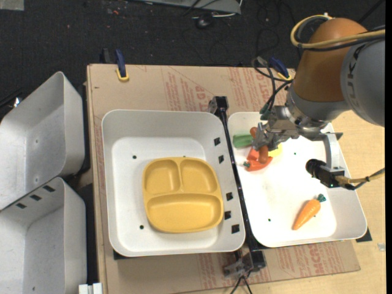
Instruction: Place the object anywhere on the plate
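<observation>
Gripper (264, 144) is hovering low in the right bin (343, 225), right over a small red-orange toy (258, 159); can't tell if it's clenched. Plate (182, 195) is waiting in the left bin (116, 164) — it's needing a centred, square grab first

We see open bin floor all around the yellow plate (182, 195); the bins' shared rims (231, 170) stand right of it.
</observation>
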Robot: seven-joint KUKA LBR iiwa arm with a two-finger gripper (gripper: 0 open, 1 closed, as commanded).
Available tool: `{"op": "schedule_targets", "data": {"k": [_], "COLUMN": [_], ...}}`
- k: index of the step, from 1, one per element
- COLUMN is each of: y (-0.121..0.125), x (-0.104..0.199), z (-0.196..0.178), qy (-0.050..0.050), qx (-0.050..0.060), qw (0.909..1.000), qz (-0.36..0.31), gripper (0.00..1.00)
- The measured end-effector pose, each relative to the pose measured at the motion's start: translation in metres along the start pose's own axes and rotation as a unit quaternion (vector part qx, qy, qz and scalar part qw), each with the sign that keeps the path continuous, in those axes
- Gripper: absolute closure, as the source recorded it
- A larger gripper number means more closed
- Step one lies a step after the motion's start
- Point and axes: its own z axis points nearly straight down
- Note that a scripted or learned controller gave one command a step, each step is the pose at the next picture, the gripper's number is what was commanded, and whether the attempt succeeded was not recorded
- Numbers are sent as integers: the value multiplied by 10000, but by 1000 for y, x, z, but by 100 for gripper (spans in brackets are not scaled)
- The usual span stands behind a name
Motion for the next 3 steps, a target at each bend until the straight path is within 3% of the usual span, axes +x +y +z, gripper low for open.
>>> {"op": "schedule_targets", "data": {"k": [3], "y": [-26], "x": [155], "z": [13], "qy": [-5], "qx": [-9], "qw": [10000], "qz": [2], "gripper": [100]}}
